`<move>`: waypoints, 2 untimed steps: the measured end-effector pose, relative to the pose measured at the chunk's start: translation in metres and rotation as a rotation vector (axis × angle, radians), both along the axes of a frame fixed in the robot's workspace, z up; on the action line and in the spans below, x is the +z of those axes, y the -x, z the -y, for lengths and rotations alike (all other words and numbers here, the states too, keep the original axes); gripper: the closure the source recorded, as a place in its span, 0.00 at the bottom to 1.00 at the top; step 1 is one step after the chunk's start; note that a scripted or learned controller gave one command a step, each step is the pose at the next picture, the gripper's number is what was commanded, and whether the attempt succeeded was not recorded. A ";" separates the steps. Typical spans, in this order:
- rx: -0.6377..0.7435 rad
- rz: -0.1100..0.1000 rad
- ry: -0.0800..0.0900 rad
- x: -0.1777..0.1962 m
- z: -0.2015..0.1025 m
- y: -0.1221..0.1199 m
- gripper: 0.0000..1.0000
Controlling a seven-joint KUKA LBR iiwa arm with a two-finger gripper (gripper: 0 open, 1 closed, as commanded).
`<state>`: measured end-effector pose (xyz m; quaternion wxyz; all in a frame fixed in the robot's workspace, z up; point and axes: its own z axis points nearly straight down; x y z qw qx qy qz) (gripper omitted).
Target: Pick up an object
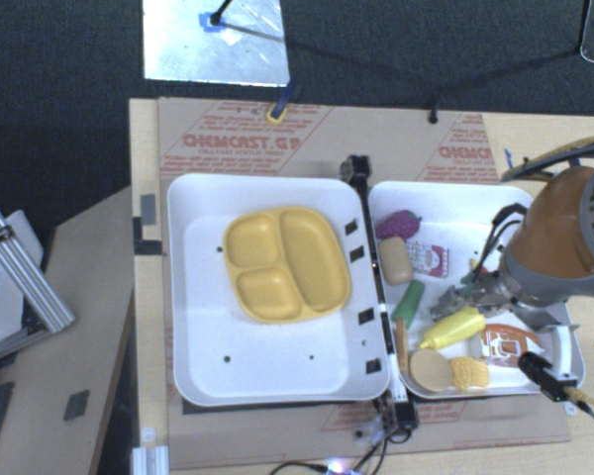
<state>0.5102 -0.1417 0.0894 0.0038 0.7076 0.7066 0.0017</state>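
We lower the tool [462,298] over the right bin [445,198], just above the yellow toy [453,329] (whether it is clenched, we cannot tell). We should centre on that toy, clear of the green piece [408,301].

We see a robotics lab: two white bins [193,295] sit on a bench covered in printed cardboard [240,139], with aluminium framing [20,275] and dark carpet [59,67].
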 end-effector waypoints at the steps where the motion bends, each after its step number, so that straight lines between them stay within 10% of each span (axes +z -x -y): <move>1: 0.000 0.004 0.001 0.009 0.000 -0.001 1.00; 2: 0.001 -0.002 -0.001 0.063 0.008 0.005 1.00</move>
